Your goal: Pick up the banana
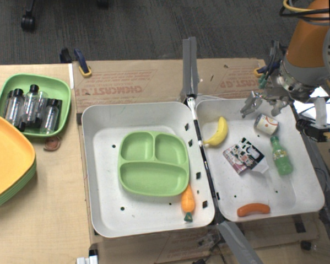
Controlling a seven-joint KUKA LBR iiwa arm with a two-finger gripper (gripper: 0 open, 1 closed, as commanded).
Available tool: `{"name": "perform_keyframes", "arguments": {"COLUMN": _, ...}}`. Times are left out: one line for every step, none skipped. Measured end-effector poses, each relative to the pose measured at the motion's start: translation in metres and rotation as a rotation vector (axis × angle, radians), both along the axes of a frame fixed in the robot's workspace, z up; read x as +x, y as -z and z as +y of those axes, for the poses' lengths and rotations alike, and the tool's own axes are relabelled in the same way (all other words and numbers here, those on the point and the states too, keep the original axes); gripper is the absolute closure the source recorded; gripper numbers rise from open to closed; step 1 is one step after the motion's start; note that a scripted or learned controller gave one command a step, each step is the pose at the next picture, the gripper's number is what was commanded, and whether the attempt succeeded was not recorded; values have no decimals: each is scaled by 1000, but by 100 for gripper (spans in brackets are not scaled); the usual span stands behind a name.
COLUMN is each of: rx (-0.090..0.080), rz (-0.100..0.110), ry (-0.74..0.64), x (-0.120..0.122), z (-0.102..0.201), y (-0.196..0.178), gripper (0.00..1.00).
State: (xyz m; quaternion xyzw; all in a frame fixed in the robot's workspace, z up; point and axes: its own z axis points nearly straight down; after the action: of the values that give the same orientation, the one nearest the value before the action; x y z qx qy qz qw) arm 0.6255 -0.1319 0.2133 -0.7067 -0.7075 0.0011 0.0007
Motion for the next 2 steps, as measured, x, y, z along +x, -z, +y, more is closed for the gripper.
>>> {"name": "perform_keyframes", "arguments": {"rx": 0, "rz": -1, "ry": -41, "x": 33, "z": 34, "y": 112, "gripper": 0}}
{"name": "perform_keyframes", "arguments": {"rx": -1, "rz": -2, "ry": -41, "x": 33, "z": 33, "y": 102, "gripper": 100}}
